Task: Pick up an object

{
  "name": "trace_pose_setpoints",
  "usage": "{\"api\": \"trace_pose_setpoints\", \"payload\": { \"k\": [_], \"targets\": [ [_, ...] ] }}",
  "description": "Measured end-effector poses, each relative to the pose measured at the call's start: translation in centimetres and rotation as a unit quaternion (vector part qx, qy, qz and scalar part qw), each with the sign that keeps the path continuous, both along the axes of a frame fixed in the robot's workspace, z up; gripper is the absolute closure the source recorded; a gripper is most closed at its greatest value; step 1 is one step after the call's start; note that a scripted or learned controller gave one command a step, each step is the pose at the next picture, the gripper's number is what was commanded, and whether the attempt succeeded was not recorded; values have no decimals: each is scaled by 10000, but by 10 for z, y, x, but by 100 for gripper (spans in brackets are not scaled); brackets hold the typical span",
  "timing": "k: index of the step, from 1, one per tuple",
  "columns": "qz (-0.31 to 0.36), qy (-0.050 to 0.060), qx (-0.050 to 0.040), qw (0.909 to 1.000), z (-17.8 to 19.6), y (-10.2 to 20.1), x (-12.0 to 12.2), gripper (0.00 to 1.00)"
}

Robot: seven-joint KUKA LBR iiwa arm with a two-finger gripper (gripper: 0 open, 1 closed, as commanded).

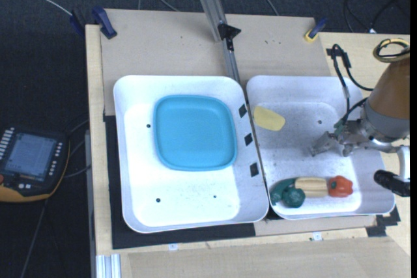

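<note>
While the gripper (pixel 326 145) hovered at right, fingers apart and empty, the red plastic tomato (pixel 339 186) below awaited descent.

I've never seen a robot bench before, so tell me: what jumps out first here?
Probably the bright blue plate, sitting in the left white bin. Next, the grey arm with its orange band reaching in from the right, its pincer low over the right bin, where a yellow piece and a row of toy foods lie.
</note>
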State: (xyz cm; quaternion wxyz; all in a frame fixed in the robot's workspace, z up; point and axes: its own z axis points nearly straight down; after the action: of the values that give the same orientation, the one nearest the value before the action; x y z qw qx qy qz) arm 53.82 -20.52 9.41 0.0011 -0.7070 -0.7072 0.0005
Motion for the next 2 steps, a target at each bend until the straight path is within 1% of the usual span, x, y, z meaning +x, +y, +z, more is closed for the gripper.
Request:
{"api": "trace_pose_setpoints", "payload": {
  "k": [1,2],
  "targets": [
    [0,-19,-4,10000,12,0,1,100],
    [2,-36,-10,10000,66,5,-6,100]
  ]
}}
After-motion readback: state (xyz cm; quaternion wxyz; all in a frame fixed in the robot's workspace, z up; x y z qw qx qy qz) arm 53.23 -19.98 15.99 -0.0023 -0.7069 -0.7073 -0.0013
